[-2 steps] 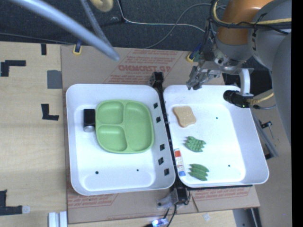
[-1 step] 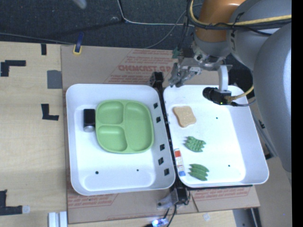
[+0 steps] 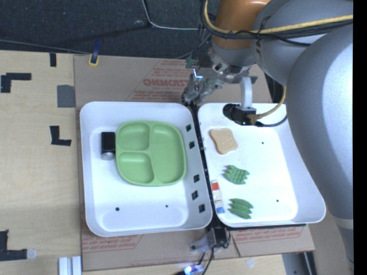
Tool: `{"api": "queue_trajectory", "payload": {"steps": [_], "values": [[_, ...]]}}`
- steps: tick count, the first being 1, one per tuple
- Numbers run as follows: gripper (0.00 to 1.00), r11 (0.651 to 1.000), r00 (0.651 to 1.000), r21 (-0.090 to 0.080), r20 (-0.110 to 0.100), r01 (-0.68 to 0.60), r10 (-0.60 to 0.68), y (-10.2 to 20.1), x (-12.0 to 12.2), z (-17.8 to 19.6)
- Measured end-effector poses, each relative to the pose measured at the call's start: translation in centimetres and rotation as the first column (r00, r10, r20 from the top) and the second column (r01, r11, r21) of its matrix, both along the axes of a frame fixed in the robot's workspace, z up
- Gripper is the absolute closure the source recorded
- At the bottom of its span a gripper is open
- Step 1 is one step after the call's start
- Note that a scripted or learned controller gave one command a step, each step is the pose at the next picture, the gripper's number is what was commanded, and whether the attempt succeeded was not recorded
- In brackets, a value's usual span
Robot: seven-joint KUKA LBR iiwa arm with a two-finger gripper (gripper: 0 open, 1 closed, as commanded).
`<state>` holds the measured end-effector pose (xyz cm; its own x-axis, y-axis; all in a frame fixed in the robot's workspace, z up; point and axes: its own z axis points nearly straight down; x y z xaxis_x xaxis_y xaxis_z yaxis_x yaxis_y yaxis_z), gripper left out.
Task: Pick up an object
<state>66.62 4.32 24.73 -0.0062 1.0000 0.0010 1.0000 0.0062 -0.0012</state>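
My gripper hangs at the far end of the divider between the two bins, above their back rims. Nothing shows in its grasp. In the right bin lies a tan slice of toast, below and to the right of the gripper. Further toward the front are two green leafy pieces, one in the middle and one near the front. A small white and red tube lies along the divider.
The left bin bears a green divided plate with a small black block at its left side. The arm's grey body covers the right bin's far right corner. Cables run behind the bins.
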Motion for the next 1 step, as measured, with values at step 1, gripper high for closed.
{"api": "queue_trajectory", "payload": {"steps": [1], "values": [[1.00,1.000,1.000,0.000,-0.001,0.000,0.000,4.96,-0.47,-0.37]]}}
